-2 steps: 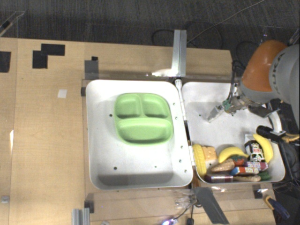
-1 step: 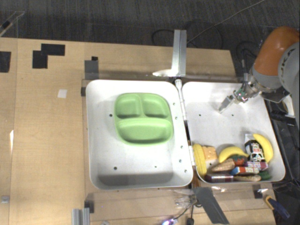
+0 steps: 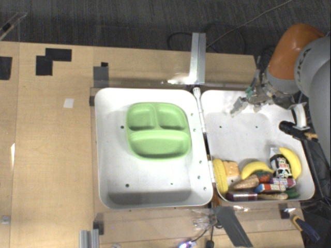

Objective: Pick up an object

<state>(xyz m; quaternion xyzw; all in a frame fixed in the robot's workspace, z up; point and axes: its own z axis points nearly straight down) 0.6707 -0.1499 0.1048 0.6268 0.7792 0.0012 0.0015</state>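
The gripper (image 3: 247, 100) hangs over the far part of the right bin (image 3: 243, 138), its two fingers spread apart with nothing between them — released, and well apart from anything it could take. The arm (image 3: 305, 61) comes in from the right, its orange band showing above the wrist. All the candidates for picking are heaped along the near edge of that same bin: an ear of corn (image 3: 221, 173) at the near left, a banana (image 3: 256, 167) just right of it, a second banana (image 3: 292, 160) curving by the right wall, and a jumble of small items (image 3: 269, 187) pressed together below them, too tightly packed to name one by one. The left bin (image 3: 111, 154) holds a green divided plate (image 3: 157, 129) lying flat near its middle. As I judge it, this is the approach step: no object is yet chosen by contact and the grasp has not begun. The next move calls for carrying the open fingers toward the near side of the right bin, settling over one piece that stands free of its neighbours — the right-hand banana looks the least crowded — then descending with the fingers astride it before closing. The clutter is the risk; a descent into the heap could nudge things aside and close on air.
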